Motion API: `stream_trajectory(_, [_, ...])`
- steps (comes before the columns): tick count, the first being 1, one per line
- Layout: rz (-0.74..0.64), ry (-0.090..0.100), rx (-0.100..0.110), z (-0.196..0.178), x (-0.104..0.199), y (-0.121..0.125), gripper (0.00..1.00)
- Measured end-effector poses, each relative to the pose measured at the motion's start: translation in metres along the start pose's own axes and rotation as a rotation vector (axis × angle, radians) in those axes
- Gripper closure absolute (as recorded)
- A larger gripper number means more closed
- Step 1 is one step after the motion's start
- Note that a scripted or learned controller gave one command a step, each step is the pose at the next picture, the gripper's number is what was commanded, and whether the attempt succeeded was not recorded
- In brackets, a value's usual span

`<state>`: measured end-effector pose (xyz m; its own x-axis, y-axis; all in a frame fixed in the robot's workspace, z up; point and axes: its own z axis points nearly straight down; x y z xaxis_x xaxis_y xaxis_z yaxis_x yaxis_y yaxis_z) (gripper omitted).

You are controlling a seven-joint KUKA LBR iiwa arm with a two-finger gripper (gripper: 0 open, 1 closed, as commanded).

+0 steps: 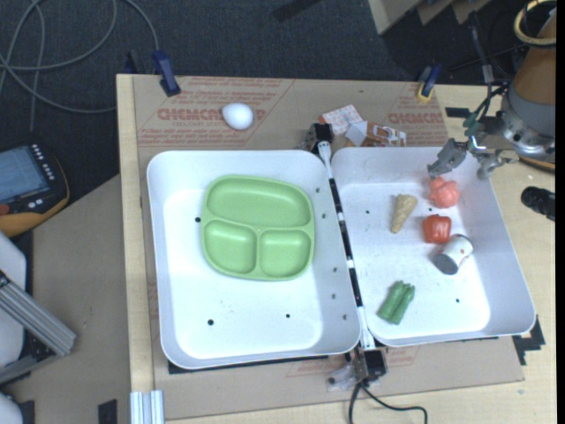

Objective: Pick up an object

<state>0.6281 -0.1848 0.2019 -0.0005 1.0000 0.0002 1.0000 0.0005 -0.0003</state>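
Hovering just above pink obj (444, 193), fingers (448, 157), R bin.

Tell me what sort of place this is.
Likely a robotics lab bench: two white bins clamped on a cardboard-covered board, a grey arm's gripper reaching in, cables on the dark floor.
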Motion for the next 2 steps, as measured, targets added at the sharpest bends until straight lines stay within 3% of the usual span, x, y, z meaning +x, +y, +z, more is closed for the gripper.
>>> stream_trajectory(1, [-0.005,0.020,0.013,0.120,-0.030,0.038,0.00])
stream_trajectory(2, [-0.003,0.001,-0.001,0.106,-0.037,0.039,1.00])
